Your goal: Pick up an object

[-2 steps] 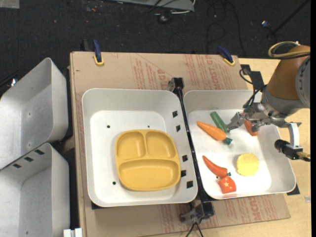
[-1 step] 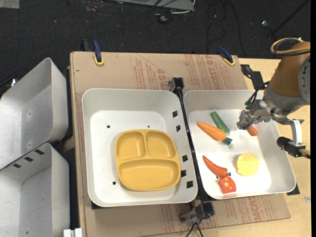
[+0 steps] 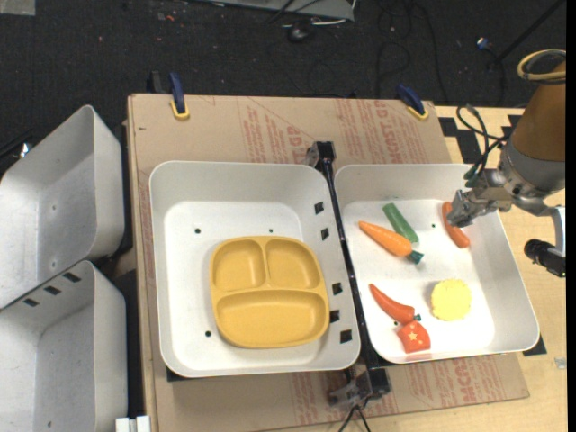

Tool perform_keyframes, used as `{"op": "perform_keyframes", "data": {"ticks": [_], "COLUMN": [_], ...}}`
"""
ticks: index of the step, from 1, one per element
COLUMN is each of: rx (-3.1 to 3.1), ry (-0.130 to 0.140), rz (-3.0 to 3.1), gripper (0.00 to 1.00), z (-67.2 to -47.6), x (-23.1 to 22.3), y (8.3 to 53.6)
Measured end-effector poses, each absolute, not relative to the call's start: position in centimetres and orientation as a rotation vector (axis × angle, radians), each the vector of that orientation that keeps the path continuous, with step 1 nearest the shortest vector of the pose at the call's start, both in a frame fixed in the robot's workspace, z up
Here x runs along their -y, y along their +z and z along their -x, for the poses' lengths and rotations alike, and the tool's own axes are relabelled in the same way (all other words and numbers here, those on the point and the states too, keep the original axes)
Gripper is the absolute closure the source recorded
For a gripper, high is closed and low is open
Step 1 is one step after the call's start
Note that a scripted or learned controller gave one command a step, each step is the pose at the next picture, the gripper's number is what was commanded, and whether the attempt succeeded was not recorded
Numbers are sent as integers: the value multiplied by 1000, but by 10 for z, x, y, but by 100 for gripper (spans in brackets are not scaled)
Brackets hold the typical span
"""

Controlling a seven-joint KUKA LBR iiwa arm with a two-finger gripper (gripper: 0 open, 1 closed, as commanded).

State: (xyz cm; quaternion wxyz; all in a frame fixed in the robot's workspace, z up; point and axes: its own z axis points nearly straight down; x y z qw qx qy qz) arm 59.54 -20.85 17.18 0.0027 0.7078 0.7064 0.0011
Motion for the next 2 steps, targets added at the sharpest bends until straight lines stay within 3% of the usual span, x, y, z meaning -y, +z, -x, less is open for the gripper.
{"op": "perform_keyframes", "data": {"ticks": [1,2], "rx": [-2220,-2222], "ry": [5,2], "rz": [-2213,-2217], "gripper": [100,100], "z": [-606,-607], "x": [208,208], "y": [230,238]}}
